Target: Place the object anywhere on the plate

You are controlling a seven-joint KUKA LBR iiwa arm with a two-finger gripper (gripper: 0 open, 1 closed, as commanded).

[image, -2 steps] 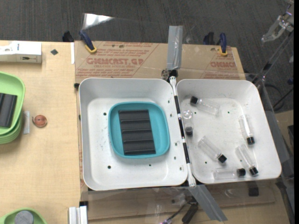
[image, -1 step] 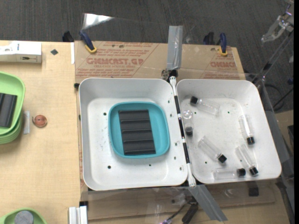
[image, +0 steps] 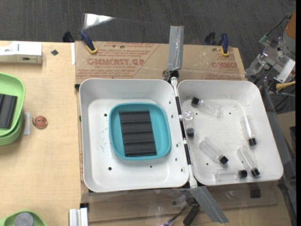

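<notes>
A teal plate (image: 139,131) with a dark ribbed insert lies in the middle of the left white bin (image: 94,140). In the right white bin (image: 235,102) lie several clear vials with black caps: one near the back left (image: 205,106), one by the right wall (image: 247,130), one in the middle (image: 212,151), and others along the front (image: 230,174). A small vial (image: 189,124) rests against the divider. My gripper (image: 272,62) hangs outside the right bin, beyond its back right corner, partly cut off by the frame edge.
Brown cardboard (image: 141,58) held by clamps lies behind the bins. A green tray (image: 9,109) and a white box (image: 21,53) sit on the wooden bench at far left. Cables and metal parts crowd the right edge.
</notes>
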